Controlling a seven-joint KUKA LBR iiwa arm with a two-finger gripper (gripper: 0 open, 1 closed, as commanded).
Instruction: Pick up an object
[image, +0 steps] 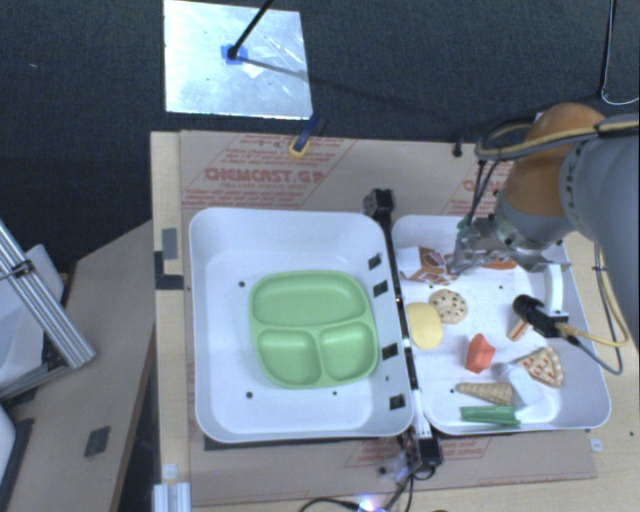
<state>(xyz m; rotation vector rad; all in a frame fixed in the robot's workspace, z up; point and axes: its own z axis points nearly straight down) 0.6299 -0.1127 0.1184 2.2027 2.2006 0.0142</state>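
My gripper (460, 258) hangs low over the back of the right bin (590, 400), just right of a brown-and-white toy food piece (428, 263) and left of an orange piece (498, 264). In front of it lie a chocolate-chip cookie (448, 305), a round yellow piece (424, 326) and a red chunk (480, 352). Toward the front are a pizza slice (543, 367), an ice-cream cone (485, 392) and a green bean pod (490, 414). Nothing visibly hangs from the gripper.
The left bin (215, 300) holds a green divided plate (310, 328). A black-clipped wall (388, 290) separates the two bins. A shiny metal sheet (238, 60) lies beyond the bench at the back.
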